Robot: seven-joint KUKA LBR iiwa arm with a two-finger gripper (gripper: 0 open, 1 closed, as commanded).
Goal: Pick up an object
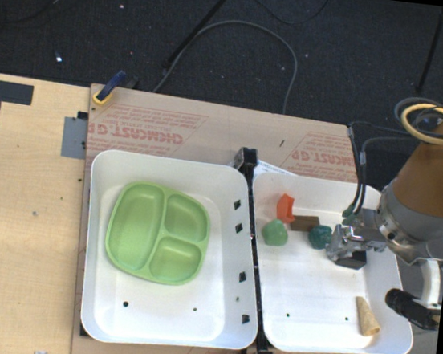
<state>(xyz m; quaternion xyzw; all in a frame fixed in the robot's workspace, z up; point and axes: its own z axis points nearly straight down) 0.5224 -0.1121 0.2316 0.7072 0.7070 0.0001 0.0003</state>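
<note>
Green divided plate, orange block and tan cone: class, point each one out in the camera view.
Green divided plate (158, 233): camera view, centre ridge between its compartments.
Orange block (285, 206): camera view, middle of its top face.
Tan cone (367, 315): camera view, mid-length of its body.

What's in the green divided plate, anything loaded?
Empty. The green divided plate lies flat in the left bin; all three compartments show bare green.

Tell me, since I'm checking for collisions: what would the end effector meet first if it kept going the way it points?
The end effector points toward the view's left; the dark teal object sits right beside it, so it would probably meet that first, though height is unclear.
</note>
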